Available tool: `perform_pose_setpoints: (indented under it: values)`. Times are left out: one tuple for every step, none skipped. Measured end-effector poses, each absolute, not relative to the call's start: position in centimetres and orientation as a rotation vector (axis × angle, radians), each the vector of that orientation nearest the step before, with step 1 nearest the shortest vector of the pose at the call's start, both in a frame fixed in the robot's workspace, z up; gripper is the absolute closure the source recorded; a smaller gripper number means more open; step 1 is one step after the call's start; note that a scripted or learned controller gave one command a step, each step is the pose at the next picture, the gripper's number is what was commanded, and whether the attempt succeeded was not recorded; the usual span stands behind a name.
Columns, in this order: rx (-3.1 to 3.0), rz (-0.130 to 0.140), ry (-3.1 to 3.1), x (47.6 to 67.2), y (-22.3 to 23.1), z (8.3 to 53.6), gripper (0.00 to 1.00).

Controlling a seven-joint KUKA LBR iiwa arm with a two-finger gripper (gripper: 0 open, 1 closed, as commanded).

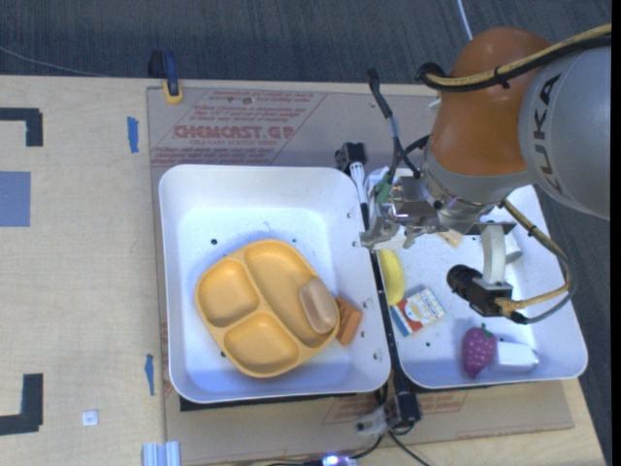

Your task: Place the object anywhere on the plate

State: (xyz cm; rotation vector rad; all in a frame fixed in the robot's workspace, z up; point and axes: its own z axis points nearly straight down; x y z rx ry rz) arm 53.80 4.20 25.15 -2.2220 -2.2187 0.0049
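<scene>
My gripper (390, 229) above the banana (391, 274)
I hover at the right bin's (553, 357) left edge; grip state unclear. Yellow plate (254, 309) sits left.

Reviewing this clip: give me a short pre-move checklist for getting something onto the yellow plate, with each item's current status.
1. Plate sits flat in the left bin: ok.
2. Free space on plate: ok; the two left sections are bare, while a tan oval piece lies in the right one.
3. Pincer is over the right bin, above the banana: ok.
4. Something held in the pincer: cannot tell.
5. Orange block leans at the plate's right edge, a possible snag: not ok.
6. Other pickable things, the grapes and small carton, lie apart: ok.
</scene>
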Motion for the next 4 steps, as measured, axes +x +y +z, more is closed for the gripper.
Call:
perform_pose_setpoints:
  values:
    - [-2.219,0.002,-2.222,54.2,9.3,23.9,1.00]
    - [-2.223,0.000,-2.221,59.5,6.1,24.3,1.00]
    - [-2.221,-0.003,-2.224,66.7,8.5,33.8,1.00]
    - [-2.221,0.000,-2.223,66.7,8.5,33.7,0.00]
